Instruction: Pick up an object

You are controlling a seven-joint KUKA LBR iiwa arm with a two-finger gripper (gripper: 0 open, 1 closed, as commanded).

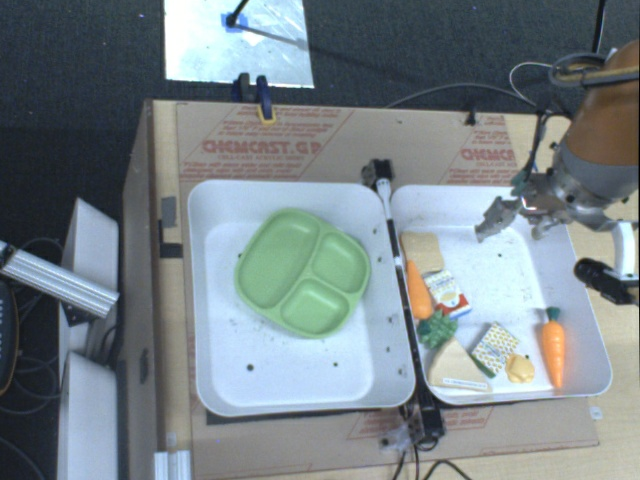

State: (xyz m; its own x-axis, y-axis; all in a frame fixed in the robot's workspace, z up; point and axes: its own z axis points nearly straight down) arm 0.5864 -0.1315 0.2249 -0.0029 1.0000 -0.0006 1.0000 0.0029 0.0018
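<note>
- Two shallow white bins sit side by side on your bench [300,143], a brown board printed with red lettering; around it you have dark speckled carpet and a shiny silver sheet [240,28] on the floor beyond the far edge.
- Your left bin [215,368] is smooth moulded plastic with rounded corners and holds one thing, a pale green divided plate [302,272] with three compartments, lying flat near the middle.
- Your right bin [500,198] carries all the small pieces, crowded toward its near and left parts.
- Your arm [605,118] comes in from the right, its orange band above the grey wrist, over the far right corner of that bin.
- Your gripper [515,213] hangs above bare bin floor with its fingers spread apart, nothing between them and nothing touching them.
- Along the left wall lie a tan bread-like slice [422,250], a long orange carrot [417,288], a small printed carton [445,292] and a green leafy piece [436,329].
- Near the front edge you have a pale cheese wedge [455,365], a patterned yellow packet [495,348] and a small yellow piece [520,369].
- A second carrot [553,345] with a green top lies by the right wall, well apart from the claw.
</note>
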